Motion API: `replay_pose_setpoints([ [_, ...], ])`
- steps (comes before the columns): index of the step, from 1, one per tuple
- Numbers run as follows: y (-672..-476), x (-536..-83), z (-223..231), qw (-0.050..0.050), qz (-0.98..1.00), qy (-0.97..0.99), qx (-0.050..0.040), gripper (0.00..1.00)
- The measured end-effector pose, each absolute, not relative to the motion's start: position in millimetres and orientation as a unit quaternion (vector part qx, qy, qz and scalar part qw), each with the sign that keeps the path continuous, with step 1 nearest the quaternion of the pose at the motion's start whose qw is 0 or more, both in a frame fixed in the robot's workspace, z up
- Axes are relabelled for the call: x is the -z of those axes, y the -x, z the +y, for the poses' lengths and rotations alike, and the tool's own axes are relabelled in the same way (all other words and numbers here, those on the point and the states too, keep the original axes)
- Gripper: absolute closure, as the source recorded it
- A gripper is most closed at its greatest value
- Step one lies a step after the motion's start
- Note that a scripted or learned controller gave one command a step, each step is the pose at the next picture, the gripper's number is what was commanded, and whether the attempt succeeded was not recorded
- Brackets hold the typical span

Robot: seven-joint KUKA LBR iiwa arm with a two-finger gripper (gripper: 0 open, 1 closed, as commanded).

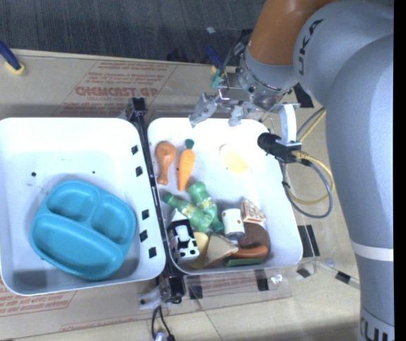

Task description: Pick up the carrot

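- Camera view looked down at a slant on two shallow white bins set side by side, the left bin (4,190) and the right bin (277,212), both resting on brown printed cardboard (111,84).
- Reaching in from three o'clock, the grey arm (359,84) carried its orange band (284,16) near one o'clock of the scene.
- At the far rim of the right bin, about twelve o'clock of that bin, the gripper (217,112) hung with its two fingers spread apart and nothing between them.
- Toward ten o'clock inside the right bin lay the carrot (186,165), orange with a green top pointing to twelve o'clock, apart from the gripper and below it in the picture.
- Just beside the carrot at its nine o'clock lay a drumstick-shaped toy (164,160), tan-orange, close to the bin's left wall.
- At six o'clock of the carrot a green bottle (197,206) lay tilted.
- A cluster of small toys, too jumbled to name each, crowded the near end of the right bin around six o'clock, among them a brown sausage-like piece (254,251).
- Inside the left bin, a blue divided tray (82,229) sat toward six o'clock.
- A yellowish patch (236,162) showed on the right bin's floor at three o'clock of the carrot.
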State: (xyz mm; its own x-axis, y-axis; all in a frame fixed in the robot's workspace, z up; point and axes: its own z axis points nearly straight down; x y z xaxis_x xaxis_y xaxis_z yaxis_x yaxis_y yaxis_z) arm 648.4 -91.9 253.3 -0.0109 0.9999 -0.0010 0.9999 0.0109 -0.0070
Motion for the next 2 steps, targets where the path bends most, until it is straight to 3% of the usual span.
replay_pose_setpoints([
  [1, -653.6, -110, -90, 0.006, -0.793, 0.61, -0.0049, 0.0],
  [2, -657.5, -126, -91, 0.002, -0.795, 0.607, -0.0037, 1.0],
])
